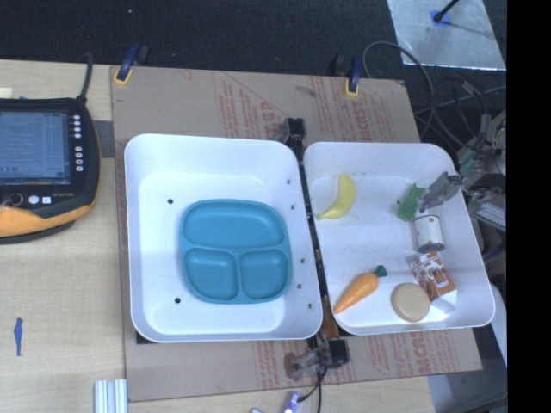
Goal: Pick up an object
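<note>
Reaching in from right, gripper sits at right bin far edge, tip touching green object; you can't tell its grip state. Candidates lie loose in that bin: banana, carrot, can, small carton, round beige item. Blue tray in left bin, prob. drop spot. Labels too blurred to read.
</note>
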